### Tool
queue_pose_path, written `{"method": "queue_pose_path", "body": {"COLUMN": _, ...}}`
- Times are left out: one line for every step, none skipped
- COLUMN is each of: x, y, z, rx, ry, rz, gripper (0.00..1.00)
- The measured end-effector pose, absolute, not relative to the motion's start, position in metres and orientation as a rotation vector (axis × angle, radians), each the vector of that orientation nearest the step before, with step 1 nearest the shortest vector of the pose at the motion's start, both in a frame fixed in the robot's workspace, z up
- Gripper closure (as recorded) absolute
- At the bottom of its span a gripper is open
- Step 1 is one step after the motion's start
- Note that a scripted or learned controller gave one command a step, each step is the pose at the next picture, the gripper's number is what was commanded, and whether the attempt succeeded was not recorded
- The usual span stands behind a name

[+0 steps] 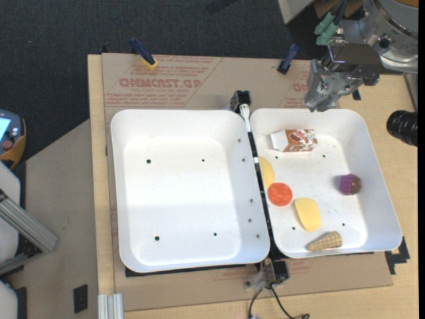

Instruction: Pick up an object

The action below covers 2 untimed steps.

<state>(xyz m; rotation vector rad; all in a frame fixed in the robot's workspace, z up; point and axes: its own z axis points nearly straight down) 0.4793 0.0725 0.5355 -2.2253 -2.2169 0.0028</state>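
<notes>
The right bin [372,151] holds several small objects: a white and red carton [293,140] near its back, a purple ball [350,184] at the right, a round orange-red piece [279,194], a yellow wedge [307,214], a pale yellow piece [266,172] against the left wall, and a tan cone [324,241] at the front. My gripper [319,102] hangs above the bin's back rim, behind the carton and apart from every object. Nothing shows between its fingers.
The left bin [126,178] lies beside the right one on a cardboard sheet [166,78]. Blue clamps [143,53] [288,58] sit at the sheet's back edge. A black clip [240,100] joins the bins at the back, and a dark round object [404,126] sits at the right.
</notes>
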Motion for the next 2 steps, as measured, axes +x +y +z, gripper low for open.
{"method": "queue_pose_path", "body": {"x": 0.479, "y": 0.029, "z": 0.536, "rx": -2.227, "ry": -2.215, "rz": 0.003, "gripper": 1.00}}
{"method": "queue_pose_path", "body": {"x": 0.479, "y": -0.013, "z": 0.536, "rx": -2.227, "ry": -2.216, "rz": 0.002, "gripper": 1.00}}
